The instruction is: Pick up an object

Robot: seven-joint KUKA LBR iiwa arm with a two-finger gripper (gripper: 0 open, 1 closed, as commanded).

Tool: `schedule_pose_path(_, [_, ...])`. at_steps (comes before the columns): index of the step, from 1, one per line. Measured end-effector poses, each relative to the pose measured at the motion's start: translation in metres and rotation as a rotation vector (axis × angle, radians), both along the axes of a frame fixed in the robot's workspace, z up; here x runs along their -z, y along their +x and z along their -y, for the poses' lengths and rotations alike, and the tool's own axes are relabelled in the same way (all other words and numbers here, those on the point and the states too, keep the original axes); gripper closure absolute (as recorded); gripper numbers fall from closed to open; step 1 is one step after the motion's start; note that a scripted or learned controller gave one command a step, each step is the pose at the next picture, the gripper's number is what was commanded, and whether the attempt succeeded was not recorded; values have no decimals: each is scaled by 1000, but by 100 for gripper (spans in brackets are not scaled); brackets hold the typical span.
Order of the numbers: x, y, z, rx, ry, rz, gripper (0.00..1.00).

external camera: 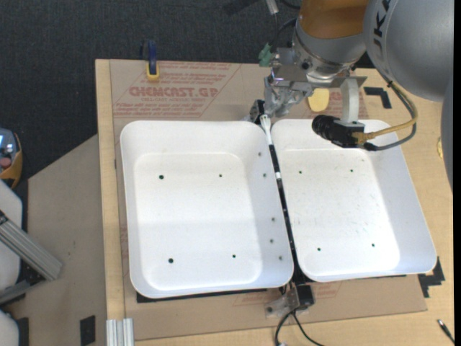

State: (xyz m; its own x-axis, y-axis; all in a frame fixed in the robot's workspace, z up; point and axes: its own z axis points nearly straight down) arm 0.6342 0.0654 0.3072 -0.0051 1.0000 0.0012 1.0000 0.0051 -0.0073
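The robot's jaws (277, 101) hang over the far edge of the counter, just above the far end of the seam where the two white bins meet. Whether they are open or closed cannot be told, and nothing can be made out between them. A small pale yellow object (318, 98) sits just to their right, tucked under the wrist, beyond the far rim of the right bin (360, 215). Above the wrist is the arm's orange band (335, 9). The left bin (198, 215) lies alongside. A blue and yellow clamp (151, 58) grips the cardboard sheet (180, 89) at the far left.
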Motion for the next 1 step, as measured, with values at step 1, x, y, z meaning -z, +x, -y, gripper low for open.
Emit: schedule_pose_path(1, [-31, 27, 132, 16, -7, 15, 100])
